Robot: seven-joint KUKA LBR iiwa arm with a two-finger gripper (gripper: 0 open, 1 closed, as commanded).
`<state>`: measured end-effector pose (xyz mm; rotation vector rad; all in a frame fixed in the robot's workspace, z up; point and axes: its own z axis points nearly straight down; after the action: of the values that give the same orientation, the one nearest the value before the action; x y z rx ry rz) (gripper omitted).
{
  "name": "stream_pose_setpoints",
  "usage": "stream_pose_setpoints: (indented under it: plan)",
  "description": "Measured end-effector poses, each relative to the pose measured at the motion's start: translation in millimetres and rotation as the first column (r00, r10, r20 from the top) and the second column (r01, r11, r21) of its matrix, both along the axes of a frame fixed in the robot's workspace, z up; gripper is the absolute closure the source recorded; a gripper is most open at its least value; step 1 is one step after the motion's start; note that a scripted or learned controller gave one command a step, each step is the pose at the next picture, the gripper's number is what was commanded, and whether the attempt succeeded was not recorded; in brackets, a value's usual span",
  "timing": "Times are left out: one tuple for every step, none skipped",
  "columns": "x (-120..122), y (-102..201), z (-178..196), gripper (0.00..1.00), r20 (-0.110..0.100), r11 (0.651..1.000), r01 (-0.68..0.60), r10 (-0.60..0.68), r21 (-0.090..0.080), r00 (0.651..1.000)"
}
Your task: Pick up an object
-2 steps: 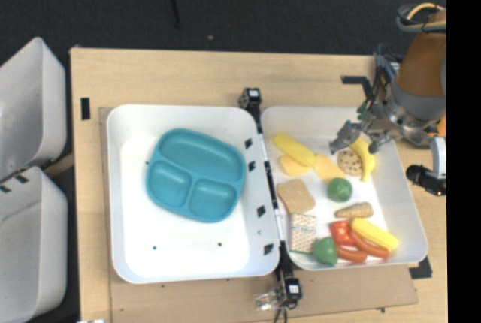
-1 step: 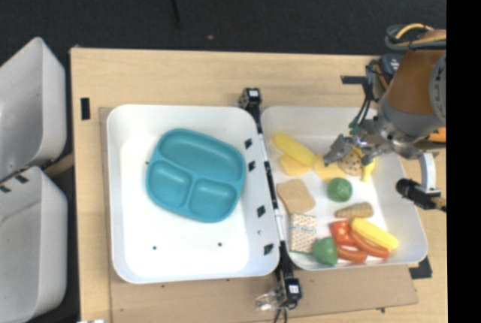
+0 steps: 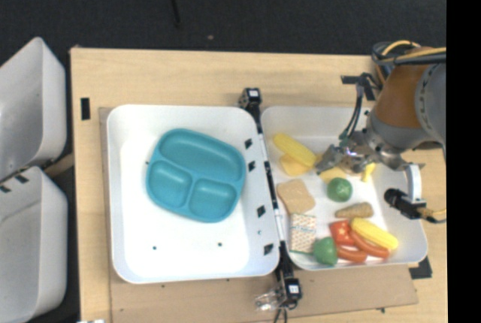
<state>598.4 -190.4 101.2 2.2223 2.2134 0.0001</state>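
The right bin (image 3: 301,119) holds several toy foods: a yellow corn-like piece (image 3: 294,150), a tan bread slice (image 3: 297,196), a green ball (image 3: 339,188), a brown roll (image 3: 353,211), a yellow banana (image 3: 374,233), a red pepper (image 3: 347,242), a green vegetable (image 3: 325,252) and a patterned cracker (image 3: 303,231). My gripper (image 3: 345,157) hangs low over the bin's middle, just above the green ball and right of the corn piece. Nothing shows between its fingers.
The left bin (image 3: 128,239) carries a blue divided plate (image 3: 195,174). The grey arm with its orange band (image 3: 402,100) comes in from the right over the right bin's far corner. Clamps sit on the divider between the bins.
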Motion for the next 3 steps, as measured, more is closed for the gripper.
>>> stream_pose_setpoints:
  plan:
    - [2, -3, 15, 1.00, 0.009, 1.000, 0.004, -0.004, -0.004, 1.000]
    - [4, -10, 79, 1.00, 0.005, 1.000, 0.003, -0.003, 0.000, 1.000]
    - [2, -15, 144, 1.00, 0.005, 1.000, 0.000, 0.000, 0.000, 1.000]
